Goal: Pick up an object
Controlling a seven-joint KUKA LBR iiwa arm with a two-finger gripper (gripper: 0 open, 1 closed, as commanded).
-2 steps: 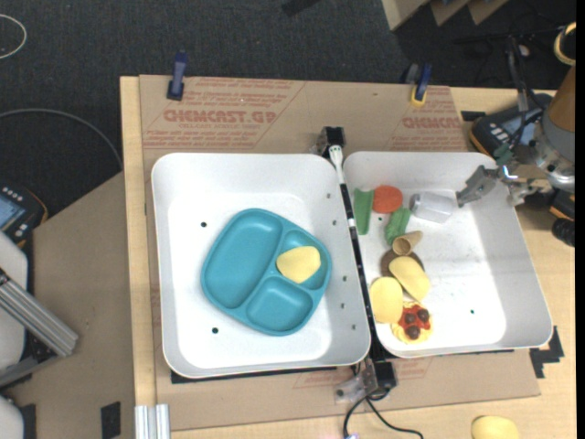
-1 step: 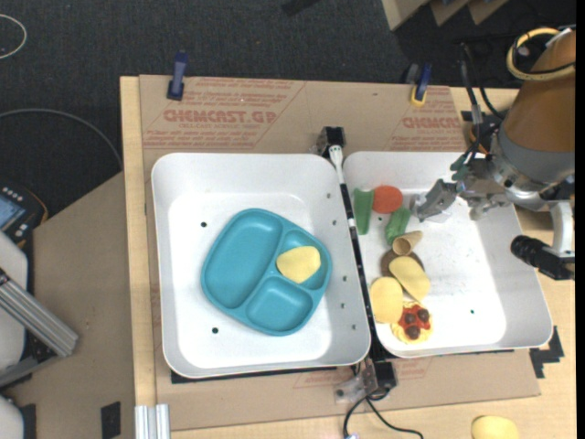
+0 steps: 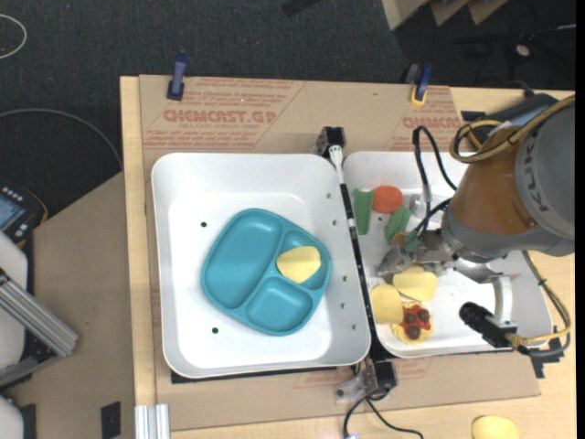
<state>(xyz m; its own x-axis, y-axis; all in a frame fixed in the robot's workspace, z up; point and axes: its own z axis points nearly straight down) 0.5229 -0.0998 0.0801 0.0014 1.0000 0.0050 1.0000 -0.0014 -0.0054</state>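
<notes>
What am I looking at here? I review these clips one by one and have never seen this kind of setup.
A single camera looks down at a slant on a bench with two shallow white bins. The grey and orange shape on the right is a robot arm; its tool reaches down into the right bin, among small toy foods: a green piece, an orange piece, yellow pieces and a small red item. The left bin holds a teal divided plate with a yellow piece on it. Whether the tool grips anything is unclear, since clutter hides its tip.
</notes>
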